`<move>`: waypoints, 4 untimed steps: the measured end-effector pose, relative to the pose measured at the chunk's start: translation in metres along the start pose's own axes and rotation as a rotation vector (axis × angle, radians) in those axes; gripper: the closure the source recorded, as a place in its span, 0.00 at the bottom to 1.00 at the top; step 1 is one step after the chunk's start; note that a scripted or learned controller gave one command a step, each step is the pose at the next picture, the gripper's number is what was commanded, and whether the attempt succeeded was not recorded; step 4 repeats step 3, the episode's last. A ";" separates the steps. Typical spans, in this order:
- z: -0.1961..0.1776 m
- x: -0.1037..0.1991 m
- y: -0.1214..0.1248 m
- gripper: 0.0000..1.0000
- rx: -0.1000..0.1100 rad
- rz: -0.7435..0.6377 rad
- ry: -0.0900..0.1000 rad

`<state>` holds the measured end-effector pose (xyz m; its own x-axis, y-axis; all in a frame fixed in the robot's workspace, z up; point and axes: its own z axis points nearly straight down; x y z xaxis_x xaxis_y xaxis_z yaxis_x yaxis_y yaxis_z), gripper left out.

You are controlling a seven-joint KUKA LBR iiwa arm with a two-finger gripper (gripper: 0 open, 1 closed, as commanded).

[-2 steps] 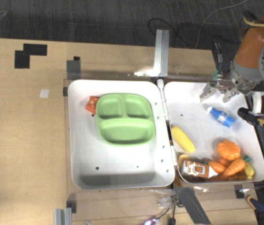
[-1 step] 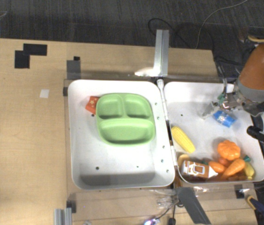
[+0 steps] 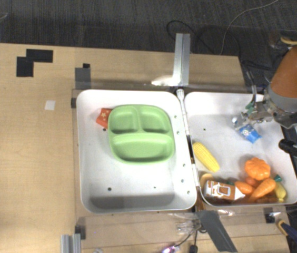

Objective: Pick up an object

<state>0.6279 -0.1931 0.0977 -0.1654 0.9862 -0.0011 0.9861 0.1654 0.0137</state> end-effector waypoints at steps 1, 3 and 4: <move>-0.084 0.046 0.024 1.00 0.010 -0.099 0.001; -0.079 0.087 0.002 1.00 0.014 -0.068 0.003; -0.079 0.087 0.002 1.00 0.014 -0.068 0.003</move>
